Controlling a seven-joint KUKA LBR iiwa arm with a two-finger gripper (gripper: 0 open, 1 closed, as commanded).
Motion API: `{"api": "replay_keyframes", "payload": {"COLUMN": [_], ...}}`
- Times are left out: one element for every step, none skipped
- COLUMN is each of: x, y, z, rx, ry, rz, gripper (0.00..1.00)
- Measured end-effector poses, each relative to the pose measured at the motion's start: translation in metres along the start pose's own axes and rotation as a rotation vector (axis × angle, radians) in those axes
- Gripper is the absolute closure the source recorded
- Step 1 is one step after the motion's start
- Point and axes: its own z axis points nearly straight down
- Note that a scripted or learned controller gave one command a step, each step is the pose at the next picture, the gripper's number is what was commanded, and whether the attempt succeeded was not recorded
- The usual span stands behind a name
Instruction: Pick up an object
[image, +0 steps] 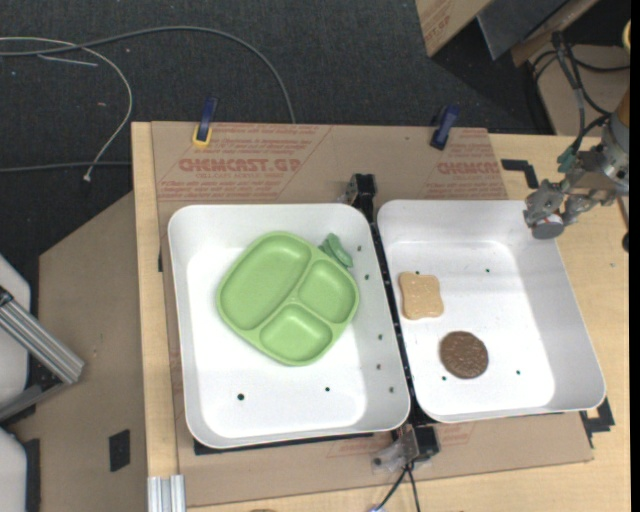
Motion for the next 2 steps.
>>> {"api": "replay_keyframes", "payload": {"x": [0.049, 0.101], "y": [0.008, -0.002], "z": [0.002, -0.005], "rx": [0.007, 0.008], "ry": [0.003, 0.006], "rz": [-0.004, -0.005], "gripper": [1.00, 1.00]}}
